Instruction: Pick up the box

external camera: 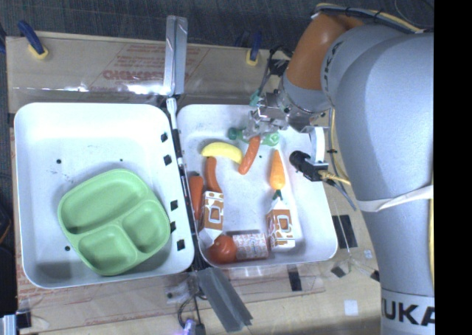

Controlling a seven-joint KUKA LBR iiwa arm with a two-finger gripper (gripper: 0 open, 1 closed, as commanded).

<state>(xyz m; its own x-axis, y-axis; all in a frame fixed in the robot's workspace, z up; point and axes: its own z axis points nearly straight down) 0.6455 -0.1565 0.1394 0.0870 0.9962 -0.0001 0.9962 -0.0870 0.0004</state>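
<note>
Box pickup is not yet accomplished, judging by the layout: both boxes lie flat on the floor of the right bin point(322, 241), and nothing is lifted. One box point(213, 212) lies along the bin's left wall, toward the near edge. The second box point(282, 229) lies in the near right corner. The task does not specify which one applies.

The gripper point(264, 121) hangs over the far edge of the right bin, above the top end of a carrot point(249, 155) and some small green pieces point(236, 133). Whether it is open or closed cannot be told from this angle. It is well apart from both boxes. Remaining steps, as estimated: travel toward the near edge, descend, grasp, lift.

Contents of the right bin, counted:
- boxes: two
- carrots: two, the second point(276, 171) near the right wall
- banana point(221, 151): one
- sausage point(211, 170): one, with a similar reddish item along the left wall
- can point(248, 245): one, at the near edge between the boxes
- tomato point(222, 250): one, touching the can

The left bin point(44, 123) holds one green tray point(114, 220) with three compartments.
</note>
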